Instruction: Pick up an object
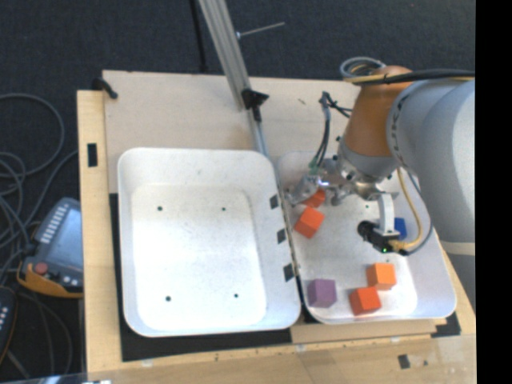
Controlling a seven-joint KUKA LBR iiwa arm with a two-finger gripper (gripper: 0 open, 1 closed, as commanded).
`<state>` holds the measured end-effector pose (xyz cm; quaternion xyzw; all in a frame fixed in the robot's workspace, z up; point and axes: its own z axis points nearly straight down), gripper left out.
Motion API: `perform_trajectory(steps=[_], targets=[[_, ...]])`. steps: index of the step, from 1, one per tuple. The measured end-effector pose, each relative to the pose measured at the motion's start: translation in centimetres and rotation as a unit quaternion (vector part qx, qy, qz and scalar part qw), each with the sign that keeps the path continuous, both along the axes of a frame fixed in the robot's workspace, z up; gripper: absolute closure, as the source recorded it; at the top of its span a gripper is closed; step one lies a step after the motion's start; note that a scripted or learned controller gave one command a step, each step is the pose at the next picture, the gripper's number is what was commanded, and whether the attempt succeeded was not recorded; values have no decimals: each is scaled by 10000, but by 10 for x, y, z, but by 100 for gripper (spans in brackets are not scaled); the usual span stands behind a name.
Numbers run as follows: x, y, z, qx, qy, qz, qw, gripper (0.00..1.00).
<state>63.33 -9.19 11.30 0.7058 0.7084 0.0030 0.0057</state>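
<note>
The grey KUKA arm (432,158) reaches over the right bin (428,294), its gripper (314,192) low near the bin's left wall. An orange block (309,222) lies just below the fingertips; whether the fingers are spread or closed cannot be told.

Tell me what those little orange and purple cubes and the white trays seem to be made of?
The orange cubes and the purple cube look like matte foam or painted wood: flat colour, no shine, soft edges. I cannot tell which. The white bins look like moulded plastic: smooth, rounded corners, a thin raised rim and a slight sheen.
</note>
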Motion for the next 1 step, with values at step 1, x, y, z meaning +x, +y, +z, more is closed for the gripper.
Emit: perform_trajectory(steps=[1], targets=[[-1, -2, 10, 3, 7, -23, 10000, 100]])
